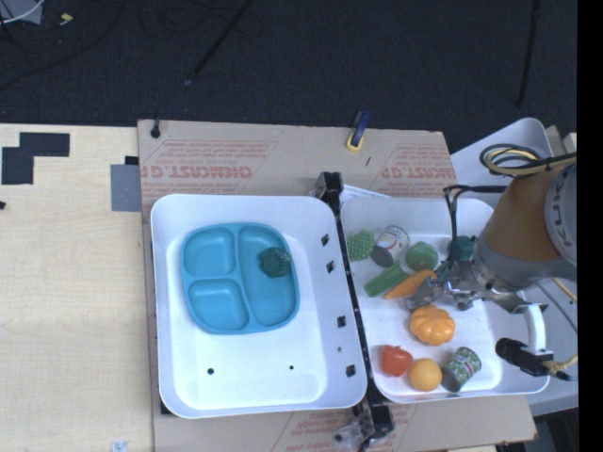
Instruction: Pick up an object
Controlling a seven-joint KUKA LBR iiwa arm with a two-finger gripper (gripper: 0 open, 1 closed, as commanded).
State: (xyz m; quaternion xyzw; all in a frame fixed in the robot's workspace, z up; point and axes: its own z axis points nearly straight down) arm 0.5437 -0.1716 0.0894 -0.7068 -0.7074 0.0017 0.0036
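The carrot (412, 284) lies with its long axis slanting up-right toward the tool (441, 285), whose grip I cannot tell.

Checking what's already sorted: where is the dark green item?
The dark green item lies in the blue tray's right-hand compartment, near its upper end, inside the left white bin.

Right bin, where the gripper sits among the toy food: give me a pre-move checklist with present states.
1. Gripper over the shallow white right bin: ok.
2. Gripper low among the items, by the orange carrot-shaped toy: ok.
3. Something held between its fingers: cannot tell.
4. Round orange pumpkin-shaped toy lying free below the gripper: ok.
5. Blue divided plastic tray in the left bin carries a dark green lump: ok.
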